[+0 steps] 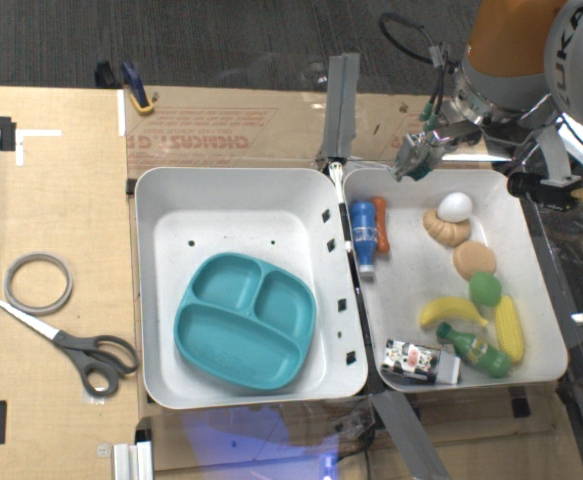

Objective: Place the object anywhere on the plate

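Bench: plate point(245, 320) far left of pincer point(414, 161).

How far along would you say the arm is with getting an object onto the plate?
Nothing looks done yet: the teal plate in the left bin carries nothing. In hand: the gripper sits over the right bin's far edge, with no object visible between its fingers. Left: pick one item, such as the banana or egg, and set it on the plate.

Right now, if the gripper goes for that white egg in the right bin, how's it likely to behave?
The white egg looks smooth and rounded, so it may slip between the fingers of the gripper. It sits on the tan croissant-shaped piece, so a nudge would probably roll it off. It is likely a light toy, though the picture cannot confirm that.
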